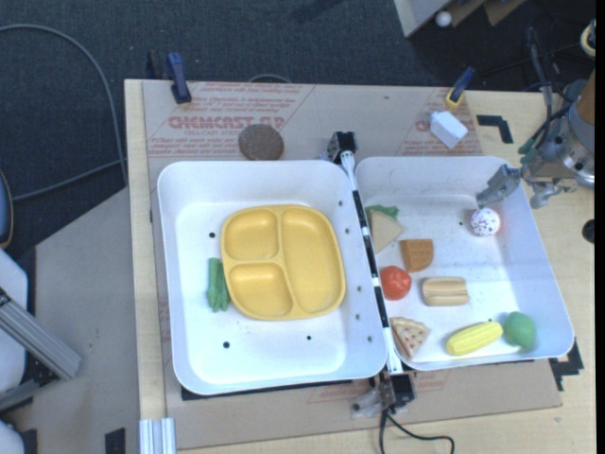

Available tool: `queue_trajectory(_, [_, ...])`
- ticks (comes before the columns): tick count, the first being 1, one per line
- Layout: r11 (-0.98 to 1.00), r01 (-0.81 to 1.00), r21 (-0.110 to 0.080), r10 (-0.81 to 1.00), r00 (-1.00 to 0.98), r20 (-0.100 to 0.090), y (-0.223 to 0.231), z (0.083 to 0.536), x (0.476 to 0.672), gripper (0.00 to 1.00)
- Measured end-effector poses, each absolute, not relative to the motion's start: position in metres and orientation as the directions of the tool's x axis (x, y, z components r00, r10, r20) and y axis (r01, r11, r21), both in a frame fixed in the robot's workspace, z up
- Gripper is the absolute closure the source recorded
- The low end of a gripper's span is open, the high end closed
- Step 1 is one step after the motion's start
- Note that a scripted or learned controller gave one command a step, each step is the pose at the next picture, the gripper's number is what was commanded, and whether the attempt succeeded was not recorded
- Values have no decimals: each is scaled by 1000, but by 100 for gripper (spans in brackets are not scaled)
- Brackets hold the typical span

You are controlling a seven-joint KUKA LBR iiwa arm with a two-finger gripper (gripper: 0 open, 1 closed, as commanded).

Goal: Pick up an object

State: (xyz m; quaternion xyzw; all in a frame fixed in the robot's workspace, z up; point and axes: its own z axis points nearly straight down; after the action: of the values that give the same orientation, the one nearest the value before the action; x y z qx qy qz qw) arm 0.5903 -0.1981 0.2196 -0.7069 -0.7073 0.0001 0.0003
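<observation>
Gripper (pixel 503 183) hangs over the right bin (pixel 553 282) far corner, just beside the white speckled ball (pixel 485 222); can't tell jaw state, nothing seen held. We'd center over ball, descend straight, close gently — round, prob. rolls off.

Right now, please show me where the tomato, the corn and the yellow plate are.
tomato (pixel 395 282), camera view, middle of its red top.
corn (pixel 474 337), camera view, middle of the yellow cob.
yellow plate (pixel 329 253), camera view, its right rim.
</observation>
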Motion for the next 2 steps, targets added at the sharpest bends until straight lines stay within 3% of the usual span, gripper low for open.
queue_trajectory(1, [1, 1000, -2, 1000, -1, 1, -111, 154, 527, 0])
queue_trajectory(2, [1, 1000, -1, 1000, -1, 1, -99, 84, 556, 0])
